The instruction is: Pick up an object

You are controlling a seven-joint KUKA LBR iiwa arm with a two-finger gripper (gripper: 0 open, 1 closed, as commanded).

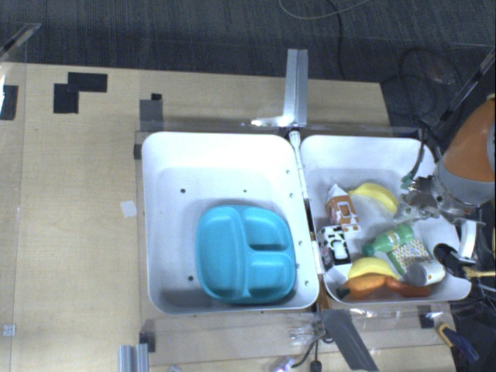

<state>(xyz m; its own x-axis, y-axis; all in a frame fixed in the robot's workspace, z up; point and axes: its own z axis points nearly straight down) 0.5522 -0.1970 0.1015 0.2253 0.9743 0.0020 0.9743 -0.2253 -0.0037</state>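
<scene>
While the tool (422, 200), its state hard to tell, hovers at right of frame above the right bin (364, 149), a clean pick should centre on the green packet (395, 244) below.

A blue divided tray (246, 253) lies in the left white bin (167, 208), apparently flat.

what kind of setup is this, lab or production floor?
Most likely a robotics lab grasping bench. Two white bins sit side by side on a wooden benchtop, the left bin holding a blue divided tray, the right bin toy food like a banana. Loose cable lies behind.
</scene>
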